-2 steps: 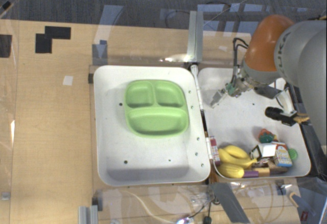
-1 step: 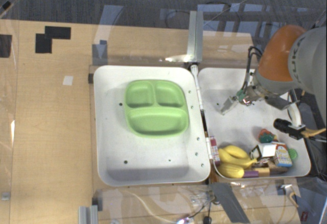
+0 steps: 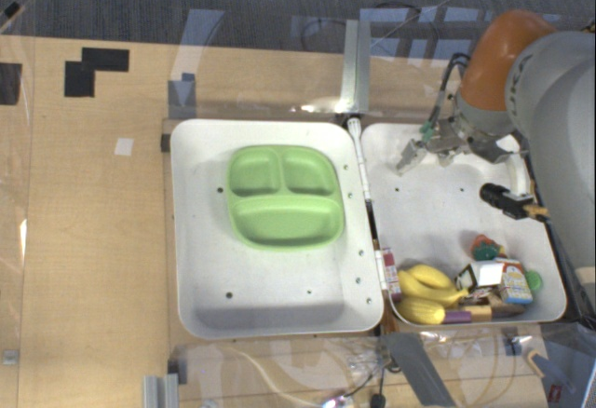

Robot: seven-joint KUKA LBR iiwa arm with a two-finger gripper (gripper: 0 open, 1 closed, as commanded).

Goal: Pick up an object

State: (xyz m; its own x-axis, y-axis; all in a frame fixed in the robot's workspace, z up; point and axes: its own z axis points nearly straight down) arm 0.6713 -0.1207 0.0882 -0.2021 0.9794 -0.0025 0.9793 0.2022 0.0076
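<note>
Item: banana (image 3: 426, 278), near-left corner of right bin (image 3: 447, 210), beside other clutter. Pincer (image 3: 414, 155): over far edge, nothing visibly held, opening cannot be told. You should take the banana's exposed middle, avoiding the wall.

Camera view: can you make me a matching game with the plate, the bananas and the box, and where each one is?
Things:
1. plate
2. bananas
3. box

Places:
A. right bin, near right corner
B. middle of the left bin
C. right bin, near left corner

Pairs: 1-B, 2-C, 3-A
</note>
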